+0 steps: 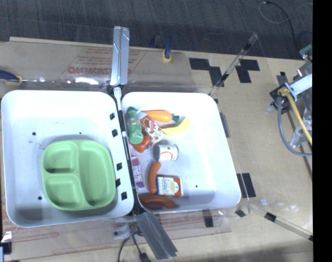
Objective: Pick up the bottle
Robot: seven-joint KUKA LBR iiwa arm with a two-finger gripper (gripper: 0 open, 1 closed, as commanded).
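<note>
The bottle [134, 127] is green and translucent with a green cap. It lies in the right bin [215, 162], close against that bin's left wall, pointing roughly toward the back. A red and white packet [152, 130] leans against its right side and an orange piece sits at its near end.
Around the bottle in the right bin lie a carrot [158, 115], a banana [178, 125], a small can [167, 152], a sausage [153, 176], a juice carton [169, 186] and a purple packet [137, 171]. The left bin [18, 119] holds a green divided plate [78, 173]. Cables hang at the right edge [294, 130].
</note>
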